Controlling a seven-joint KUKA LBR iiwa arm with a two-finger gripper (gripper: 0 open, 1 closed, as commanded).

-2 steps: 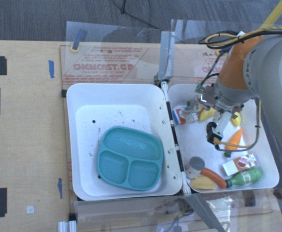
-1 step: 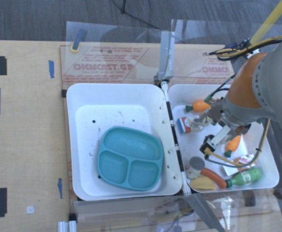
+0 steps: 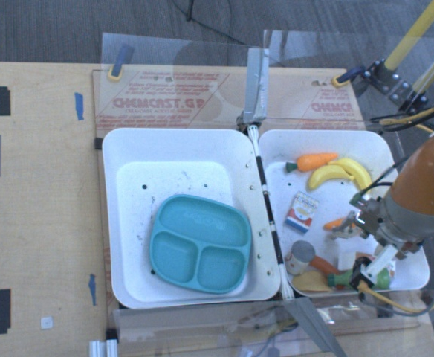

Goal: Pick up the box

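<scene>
Gripper [image 3: 345, 227] is low in the right bin [image 3: 380, 141]; how wide it's open, I can't tell, and nothing is visibly held. The box [image 3: 301, 213] lies apart, near its left. Risk: closing here grabs clutter, or shoves the box toward the can [image 3: 300, 257].

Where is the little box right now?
In the camera view, the box lies in the right-hand bin, close to its left wall, just below the carrot and banana and above the can.
</scene>
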